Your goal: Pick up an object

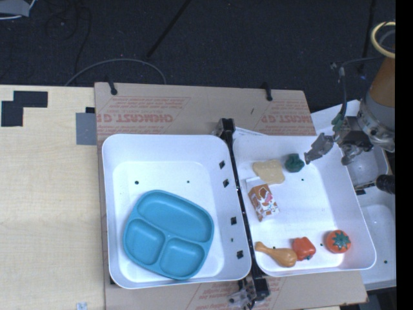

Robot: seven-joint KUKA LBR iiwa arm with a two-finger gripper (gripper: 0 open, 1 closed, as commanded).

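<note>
While the arm (382,95) reaches in from three o'clock, its pincer (337,148) hangs over the upper right rim of the right bin (322,192), with nothing between its fingers. One dark finger (317,150) points toward nine o'clock and a second finger (352,154) sits apart from it, so the pincer stands open. An orange band (384,82) marks the arm above the wrist.

Two shallow white bins lie side by side on a sheet of printed cardboard (193,112), which rests on the pale wooden surface (45,192).

Left bin (161,154): a blue divided plate (168,234) with three compartments occupies the lower half, toward six o'clock.

Right bin: six small things lie loose on its floor.
- A dark green round piece (295,163) sits near twelve o'clock, just beside the tip of the nearer finger but apart from it.
- A pale tan flat piece (269,171) lies just beside the green one, on its nine o'clock side.
- A small red and white carton (262,201) lies below the tan piece, tilted, near the wall shared with the left bin.
- A tan drumstick (276,253) lies along the six o'clock edge.
- A red block (304,247) touches the drumstick's thick end.
- An orange toy pumpkin with a green top (337,241) sits near the red block, toward the five o'clock corner.

Dark cables (116,63) trail across the black floor at twelve o'clock.
</note>
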